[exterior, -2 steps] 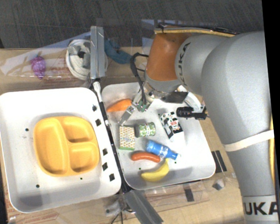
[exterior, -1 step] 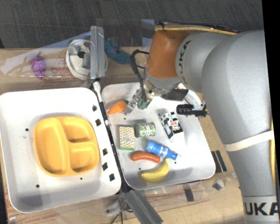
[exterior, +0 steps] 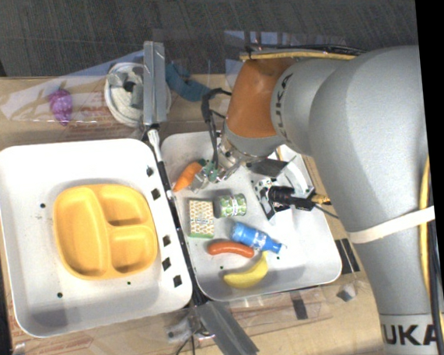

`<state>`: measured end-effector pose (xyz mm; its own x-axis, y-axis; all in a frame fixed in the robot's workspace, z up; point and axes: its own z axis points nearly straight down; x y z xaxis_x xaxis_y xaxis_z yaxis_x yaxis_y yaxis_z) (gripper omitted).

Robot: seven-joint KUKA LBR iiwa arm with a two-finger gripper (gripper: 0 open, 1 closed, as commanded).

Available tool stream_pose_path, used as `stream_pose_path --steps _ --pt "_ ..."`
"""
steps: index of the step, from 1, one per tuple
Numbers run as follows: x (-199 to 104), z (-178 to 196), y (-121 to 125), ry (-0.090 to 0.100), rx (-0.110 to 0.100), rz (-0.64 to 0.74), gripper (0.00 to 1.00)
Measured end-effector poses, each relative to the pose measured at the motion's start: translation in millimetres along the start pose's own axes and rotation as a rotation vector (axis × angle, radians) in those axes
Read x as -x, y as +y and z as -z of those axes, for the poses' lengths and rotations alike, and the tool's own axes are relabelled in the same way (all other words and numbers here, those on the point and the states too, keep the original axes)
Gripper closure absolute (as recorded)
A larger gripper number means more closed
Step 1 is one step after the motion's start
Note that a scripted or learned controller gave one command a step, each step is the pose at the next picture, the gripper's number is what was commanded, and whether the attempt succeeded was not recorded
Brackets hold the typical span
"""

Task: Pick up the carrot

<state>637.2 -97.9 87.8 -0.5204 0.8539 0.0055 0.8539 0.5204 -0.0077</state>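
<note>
Approach step: gripper [exterior: 212,170] beside carrot [exterior: 186,176] in right bin [exterior: 323,258]; finger state unclear, can't tell. Next likely: close on carrot, lift.

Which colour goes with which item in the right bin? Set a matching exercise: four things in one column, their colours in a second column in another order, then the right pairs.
Things:
1. carrot
2. banana
3. bottle
4. can

Colours:
A. blue
B. green
C. orange
D. yellow

Pairs: 1-C, 2-D, 3-A, 4-B
</note>
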Motion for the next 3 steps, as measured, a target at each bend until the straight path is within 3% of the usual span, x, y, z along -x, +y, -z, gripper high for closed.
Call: stream_pose_path --steps 1,2,3 --pt "-0.2 6.7 0.1 0.003 -0.004 0.004 1.00" --pt "17.9 2.4 10.4 0.001 -0.001 -0.483 1.00" --pt "17.6 3.0 11.0 0.000 0.001 -0.483 0.00"
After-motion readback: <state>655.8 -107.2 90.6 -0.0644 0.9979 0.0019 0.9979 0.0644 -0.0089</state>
